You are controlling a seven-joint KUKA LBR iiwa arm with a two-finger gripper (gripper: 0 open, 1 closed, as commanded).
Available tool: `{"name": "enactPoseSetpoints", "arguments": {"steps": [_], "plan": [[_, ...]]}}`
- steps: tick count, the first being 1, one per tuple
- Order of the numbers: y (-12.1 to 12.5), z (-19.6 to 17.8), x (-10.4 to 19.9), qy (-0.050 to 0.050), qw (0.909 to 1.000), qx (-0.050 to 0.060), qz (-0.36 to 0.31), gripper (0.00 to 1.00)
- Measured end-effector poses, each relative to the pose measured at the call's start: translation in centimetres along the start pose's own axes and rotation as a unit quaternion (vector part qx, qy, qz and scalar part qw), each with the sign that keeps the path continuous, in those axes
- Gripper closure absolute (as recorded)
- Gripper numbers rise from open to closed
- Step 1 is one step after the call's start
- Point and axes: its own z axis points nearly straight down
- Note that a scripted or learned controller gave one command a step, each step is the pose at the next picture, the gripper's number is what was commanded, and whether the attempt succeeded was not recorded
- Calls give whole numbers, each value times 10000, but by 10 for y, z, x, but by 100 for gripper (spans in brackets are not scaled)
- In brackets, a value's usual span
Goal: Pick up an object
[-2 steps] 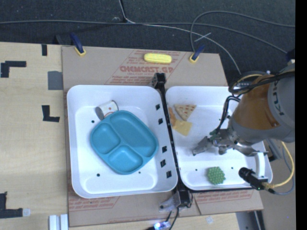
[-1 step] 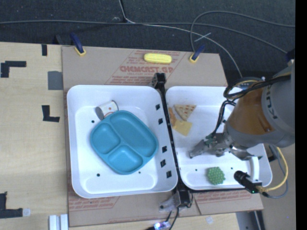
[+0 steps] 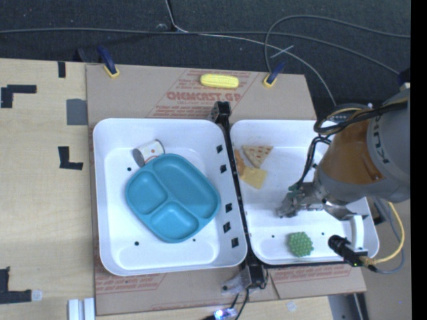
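Observation:
The right bin [image 3: 267, 249] holds a green knobbly ball [image 3: 299, 244] near its front edge, plus a tan triangular wedge [image 3: 257, 154] and a yellow piece [image 3: 253, 176] near its left wall. My gripper [image 3: 288, 207] reaches down into this bin from the right, its tip near the bin floor above and slightly left of the green ball. Nothing visible sits between its tips. The left bin [image 3: 107, 179] holds a blue divided plate [image 3: 172, 197] and a small white cup [image 3: 148, 152] lying on its side.
A yellow banana-shaped object [image 3: 219, 81] lies on the cardboard behind the bins. Blue-and-yellow clamps [image 3: 107, 63] [image 3: 273, 74] hold the cardboard's back edge. Black cables run across the dark surface behind. A black divider strip [image 3: 231, 179] separates the bins.

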Motion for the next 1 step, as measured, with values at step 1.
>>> {"name": "enactPoseSetpoints", "arguments": {"steps": [1], "plan": [[-6, -46, -5, 11, 10000, 0, 2, 100]]}}
